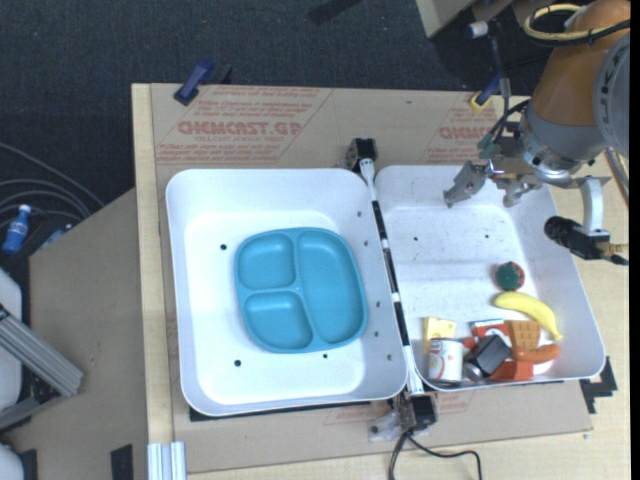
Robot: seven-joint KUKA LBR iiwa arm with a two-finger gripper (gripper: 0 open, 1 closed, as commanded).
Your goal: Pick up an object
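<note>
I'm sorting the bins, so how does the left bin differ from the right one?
The left bin holds a blue divided plate; the right bin holds a banana and small items crowded at its near edge. The tool hangs over the right bin, not the left. Both are shallow and white.

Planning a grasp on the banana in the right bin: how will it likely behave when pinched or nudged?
The banana looks smooth and curved, so it may pivot or slip sideways in a pinch. It looks like a toy, probably stiff and light. It lies against the piled items, so a nudge may shift them too.
</note>
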